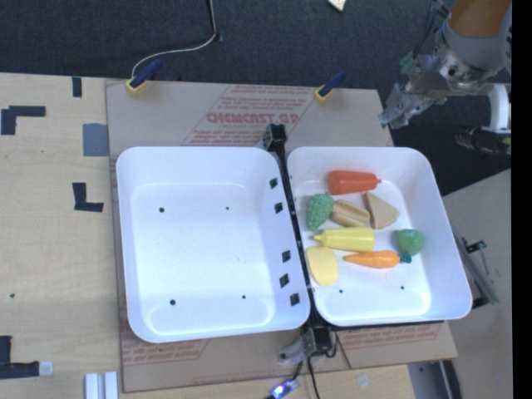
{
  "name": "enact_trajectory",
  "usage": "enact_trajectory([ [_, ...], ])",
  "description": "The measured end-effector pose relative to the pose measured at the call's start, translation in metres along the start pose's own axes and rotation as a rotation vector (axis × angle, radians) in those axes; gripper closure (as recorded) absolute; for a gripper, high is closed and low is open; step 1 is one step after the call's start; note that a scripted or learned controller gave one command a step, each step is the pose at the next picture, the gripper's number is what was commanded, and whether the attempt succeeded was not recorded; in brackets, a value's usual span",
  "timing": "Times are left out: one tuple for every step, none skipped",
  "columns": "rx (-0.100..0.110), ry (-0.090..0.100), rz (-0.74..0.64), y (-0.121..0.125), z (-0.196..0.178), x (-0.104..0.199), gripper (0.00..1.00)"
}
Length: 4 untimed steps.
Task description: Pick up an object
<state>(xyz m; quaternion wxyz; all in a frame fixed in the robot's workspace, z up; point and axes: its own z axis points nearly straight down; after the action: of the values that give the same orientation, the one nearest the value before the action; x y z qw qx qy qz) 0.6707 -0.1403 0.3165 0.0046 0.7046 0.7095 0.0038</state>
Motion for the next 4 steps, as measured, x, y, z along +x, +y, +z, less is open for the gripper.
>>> enact_trajectory([
  [-0.005, -0.001, 0.002, 0.001, -0.131, 0.029, 1.0],
  [0.012, -0.002, 0.004, 0.0, -0.131, 0.027, 1.0],
  [0.013, -0.003, 0.003, 0.0, -0.141, 0.028, 1.0],
  [0.013, -0.004, 0.002, 0.001, -0.15, 0.029, 1.0],
])
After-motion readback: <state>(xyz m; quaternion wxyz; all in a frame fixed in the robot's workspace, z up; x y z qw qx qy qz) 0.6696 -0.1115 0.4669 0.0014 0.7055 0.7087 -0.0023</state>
